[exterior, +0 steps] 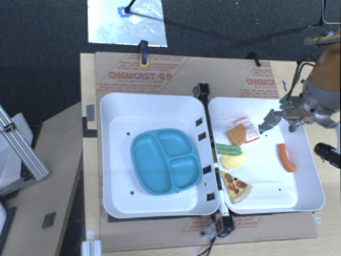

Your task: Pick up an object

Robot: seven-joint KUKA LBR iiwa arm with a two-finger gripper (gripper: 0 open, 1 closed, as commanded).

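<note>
We are at the far right of the counter (90,196), with the arm reaching over the right bin (309,196). Our gripper (268,122) hangs near that bin's back area, just right of the red-and-white packet (249,129). Whether it is apart or together we cannot tell from this slanted view, and nothing shows inside it.

The candidates all lie in the right bin. The packet touches an orange chip (236,135) on its left. Below them a green bean (228,149) rests against a yellow lemon (233,160), both close to the divider. A pizza slice (235,187) lies near the front corner, and a sausage (286,157) lies alone toward the right wall. The left bin (114,143) holds only a blue tray (165,161).

We judge the packet or the chip to be the likely target, being nearest. The risks from here:

- The packet and chip touch, so a descent between them could push both aside and close on neither.
- Both look flat, so the gripper may skim over them or jam on the bin floor.
- The bean and lemon sit by the divider, which could block one side of a grasp.
- The sausage is rounded and could roll away, though it has the most open room around it.
</note>
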